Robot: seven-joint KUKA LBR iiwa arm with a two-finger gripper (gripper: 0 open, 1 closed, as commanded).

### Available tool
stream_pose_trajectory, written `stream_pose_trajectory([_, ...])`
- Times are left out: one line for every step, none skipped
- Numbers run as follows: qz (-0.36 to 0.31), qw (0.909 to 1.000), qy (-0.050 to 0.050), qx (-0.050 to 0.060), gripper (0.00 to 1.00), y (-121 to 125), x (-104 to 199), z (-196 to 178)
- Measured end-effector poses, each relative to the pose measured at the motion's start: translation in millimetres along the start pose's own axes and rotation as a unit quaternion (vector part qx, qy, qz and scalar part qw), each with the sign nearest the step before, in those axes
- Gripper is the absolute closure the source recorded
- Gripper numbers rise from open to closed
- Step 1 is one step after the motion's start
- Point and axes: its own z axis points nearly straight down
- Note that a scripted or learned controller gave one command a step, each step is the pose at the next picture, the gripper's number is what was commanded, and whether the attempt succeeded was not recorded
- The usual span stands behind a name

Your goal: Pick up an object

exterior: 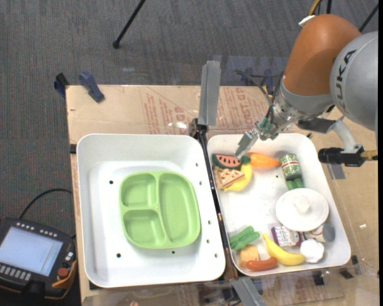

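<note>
Two bins on table; pincer [247, 144], closure state not discernible, hovers over right bin's [263, 199] far-left corner just above watermelon slice [226, 160] beside carrot [263, 161]; recommend descending vertically, centred on slice, avoiding bin wall.

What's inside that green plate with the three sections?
The green divided plate in the left bin shows bare green in all three compartments. Whatever is under the plate is covered.

A teach pendant [27, 255] is being seen at the near left on the dark carpet. A blue clamp [90, 85] is lying at the cardboard's [147, 107] far left corner.
</note>
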Motion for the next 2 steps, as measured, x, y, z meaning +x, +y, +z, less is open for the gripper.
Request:
stream_pose_trajectory([-0.004, 1.0000, 0.004, 0.005, 0.00, -23.8, -32.0, 107.0])
stream_pose_trajectory([-0.014, 0.9999, -0.001, -0.003, 0.00, -17.6, -28.6, 130.2])
